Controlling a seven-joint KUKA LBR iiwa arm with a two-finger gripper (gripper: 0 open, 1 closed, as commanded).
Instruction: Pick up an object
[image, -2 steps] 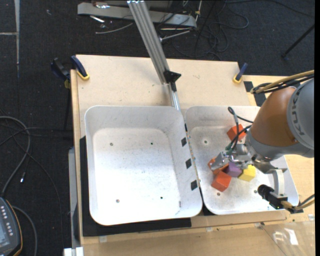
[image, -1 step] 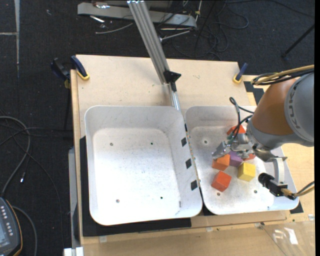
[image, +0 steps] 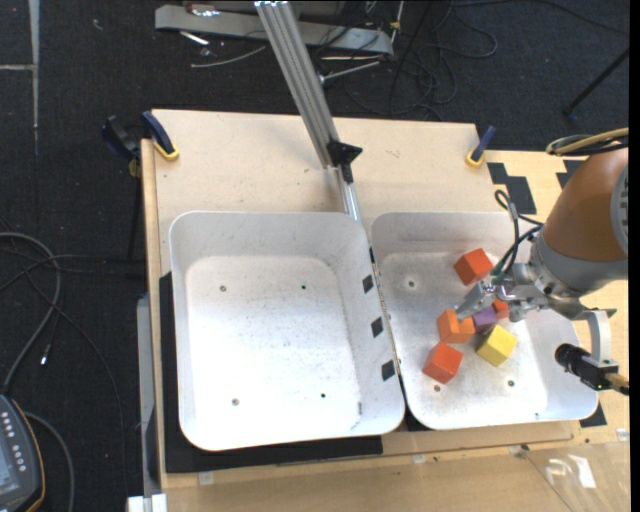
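Several small blocks lie in the right bin (image: 520, 405). An orange block (image: 473, 265) sits toward the back. A second orange block (image: 455, 325), a purple block (image: 486, 319) and a yellow block (image: 496, 345) crowd together in the middle. A red-orange block (image: 443, 361) lies just in front of them. My gripper (image: 488, 303) reaches in from the right and hangs low over the cluster, right at the purple block's top edge. The wrist hides part of the purple block.
The left bin (image: 200, 300) stands beside the right one, sharing a raised middle wall (image: 378, 320). A slanted metal pole (image: 305, 85) rises from the bench's back edge. A black bracket (image: 580, 362) sticks out at the right bin's right rim.
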